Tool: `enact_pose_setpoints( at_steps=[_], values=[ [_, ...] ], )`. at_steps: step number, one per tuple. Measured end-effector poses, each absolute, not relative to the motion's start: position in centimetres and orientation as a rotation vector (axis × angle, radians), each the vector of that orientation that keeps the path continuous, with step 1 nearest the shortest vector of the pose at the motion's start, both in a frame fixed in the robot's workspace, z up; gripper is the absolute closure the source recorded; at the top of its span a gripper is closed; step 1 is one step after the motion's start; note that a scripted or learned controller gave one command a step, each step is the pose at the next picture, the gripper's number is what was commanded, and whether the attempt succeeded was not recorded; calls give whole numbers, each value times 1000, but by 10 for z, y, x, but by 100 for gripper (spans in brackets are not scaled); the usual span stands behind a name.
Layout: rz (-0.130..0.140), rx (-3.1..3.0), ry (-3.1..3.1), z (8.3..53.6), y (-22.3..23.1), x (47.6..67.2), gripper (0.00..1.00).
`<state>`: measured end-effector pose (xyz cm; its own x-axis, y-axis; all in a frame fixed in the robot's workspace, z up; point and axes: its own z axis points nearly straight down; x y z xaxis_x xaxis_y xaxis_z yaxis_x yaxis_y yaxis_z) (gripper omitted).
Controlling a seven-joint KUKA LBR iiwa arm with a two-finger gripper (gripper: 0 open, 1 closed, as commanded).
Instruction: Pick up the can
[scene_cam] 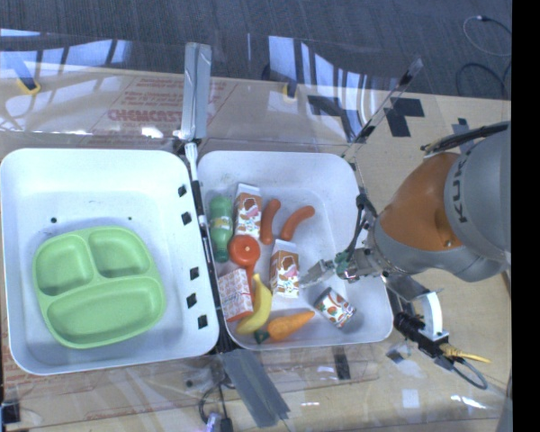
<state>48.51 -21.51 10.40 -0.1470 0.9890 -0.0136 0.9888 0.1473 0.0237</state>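
The can is small, with a white and red label, and lies tilted near the front right corner of the right bin. My gripper hangs over the right side of that bin, just above and slightly left of the can in the picture. It reaches in from the grey and orange wrist on the right. A small carton lies just left of the gripper. I see nothing held in the gripper.
The right bin also holds two sausages, a green cylinder, a tomato, two more cartons, a banana and a carrot. A green divided plate lies in the left bin.
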Motion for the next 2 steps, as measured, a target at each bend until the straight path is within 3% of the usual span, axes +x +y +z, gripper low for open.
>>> enact_pose_setpoints(
  at_steps=[2],
  values=[
    [15, 1978, 2408, 104, -214, 486, 0]
  ],
)
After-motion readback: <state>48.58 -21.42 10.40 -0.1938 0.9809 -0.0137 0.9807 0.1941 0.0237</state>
